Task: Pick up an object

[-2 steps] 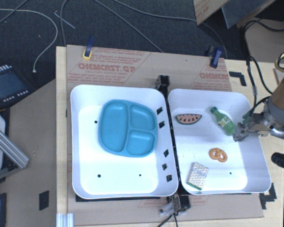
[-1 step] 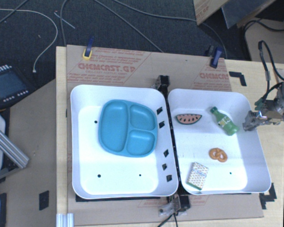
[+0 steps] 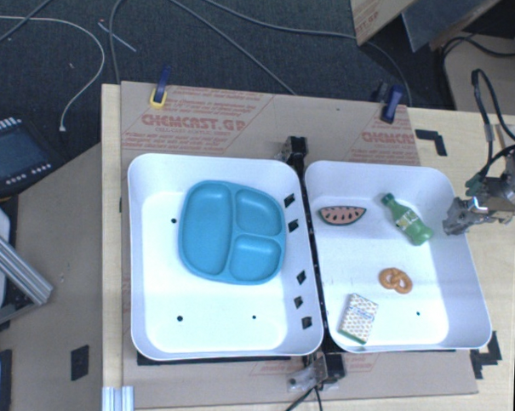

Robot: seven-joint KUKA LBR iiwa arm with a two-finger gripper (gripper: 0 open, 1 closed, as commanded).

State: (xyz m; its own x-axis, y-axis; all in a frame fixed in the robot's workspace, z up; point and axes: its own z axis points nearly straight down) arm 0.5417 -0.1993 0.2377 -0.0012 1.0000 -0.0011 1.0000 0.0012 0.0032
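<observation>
The right bin [image 3: 459,277] holds a watermelon slice [image 3: 340,215], a green bottle [image 3: 406,220] lying on its side, a pretzel [image 3: 396,280] and a patterned packet [image 3: 358,318] near the front rim. My gripper [image 3: 463,216] hangs at the right bin's right rim, just right of the green bottle and apart from it. It shows small and partly cut off by the picture's edge. Nothing is visibly held in it.
The left bin [image 3: 151,298] holds a blue divided plate [image 3: 232,232]. A row of black clips [image 3: 300,279] runs along the seam between the bins. Cables [image 3: 492,108] hang above the gripper at the right. Cardboard [image 3: 210,122] lies behind the bins.
</observation>
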